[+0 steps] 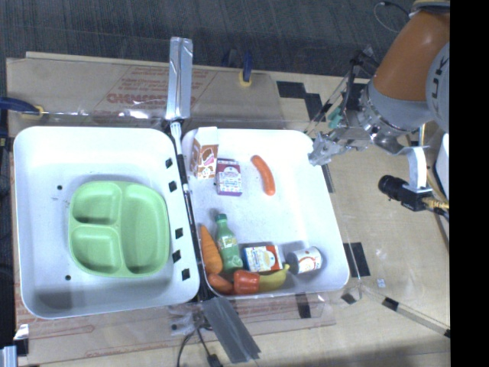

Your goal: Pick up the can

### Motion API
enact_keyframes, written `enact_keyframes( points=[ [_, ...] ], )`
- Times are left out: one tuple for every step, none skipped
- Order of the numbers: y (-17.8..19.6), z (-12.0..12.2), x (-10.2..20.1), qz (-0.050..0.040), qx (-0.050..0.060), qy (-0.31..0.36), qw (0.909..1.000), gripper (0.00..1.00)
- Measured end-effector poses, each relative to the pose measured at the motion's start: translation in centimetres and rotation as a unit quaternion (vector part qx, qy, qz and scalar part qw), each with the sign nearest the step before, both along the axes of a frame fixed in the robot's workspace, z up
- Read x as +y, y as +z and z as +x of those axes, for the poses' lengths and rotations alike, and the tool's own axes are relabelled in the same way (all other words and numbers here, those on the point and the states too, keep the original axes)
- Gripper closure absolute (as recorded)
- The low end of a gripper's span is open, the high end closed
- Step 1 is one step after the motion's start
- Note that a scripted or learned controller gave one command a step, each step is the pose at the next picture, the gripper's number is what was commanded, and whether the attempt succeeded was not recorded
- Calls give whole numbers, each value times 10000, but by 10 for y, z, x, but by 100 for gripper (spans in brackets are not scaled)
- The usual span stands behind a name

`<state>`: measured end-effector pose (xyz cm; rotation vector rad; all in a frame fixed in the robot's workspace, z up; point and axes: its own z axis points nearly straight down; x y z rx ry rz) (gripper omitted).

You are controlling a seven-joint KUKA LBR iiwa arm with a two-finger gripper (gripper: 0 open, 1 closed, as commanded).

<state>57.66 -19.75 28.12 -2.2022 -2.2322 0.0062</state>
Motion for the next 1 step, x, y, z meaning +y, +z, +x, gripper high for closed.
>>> enact_keyframes(
  points=[
    [0,0,0,-1,0,1,10000,0]
  ],
)
